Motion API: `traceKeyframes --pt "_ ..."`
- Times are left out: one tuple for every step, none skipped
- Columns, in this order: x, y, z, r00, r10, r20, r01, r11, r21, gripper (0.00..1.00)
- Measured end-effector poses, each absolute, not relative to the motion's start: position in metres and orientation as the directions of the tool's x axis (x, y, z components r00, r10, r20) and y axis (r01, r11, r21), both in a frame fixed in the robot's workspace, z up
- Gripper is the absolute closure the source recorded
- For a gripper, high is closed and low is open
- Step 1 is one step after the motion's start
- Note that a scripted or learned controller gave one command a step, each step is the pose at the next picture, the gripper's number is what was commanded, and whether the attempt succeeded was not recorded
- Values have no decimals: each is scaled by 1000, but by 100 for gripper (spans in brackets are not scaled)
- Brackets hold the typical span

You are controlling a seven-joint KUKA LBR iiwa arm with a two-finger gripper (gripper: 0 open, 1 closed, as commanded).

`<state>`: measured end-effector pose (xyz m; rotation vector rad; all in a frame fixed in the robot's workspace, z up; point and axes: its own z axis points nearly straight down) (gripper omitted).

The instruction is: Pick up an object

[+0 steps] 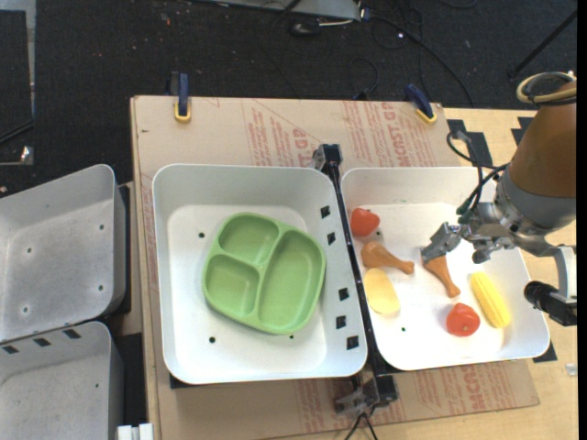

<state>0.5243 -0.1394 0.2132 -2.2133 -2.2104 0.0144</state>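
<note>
The drumstick (443, 274) lies mid-bin in the right bin (527, 351), its upper end touching the gripper (442, 243), probably the chosen target; whether it is grasped, I cannot tell. Corn (490, 299) sits at its three o'clock, a tomato (462, 319) at five. The green plate (264, 272) fills the left bin (174, 337).

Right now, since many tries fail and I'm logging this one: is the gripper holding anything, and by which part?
Cannot be told. The gripper sits at the upper end of a drumstick in the right bin, but a hold isn't visible.
</note>
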Motion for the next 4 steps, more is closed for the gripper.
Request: traceKeyframes --pt "527 -139 218 -1 1000 1 1000 1 -7 0" --pt "529 -138 150 1 1000 3 1000 -1 -12 0" --pt "527 -138 92 2 1000 3 1000 -2 -12 0" --pt "528 -138 102 4 1000 3 1000 -4 -12 100"
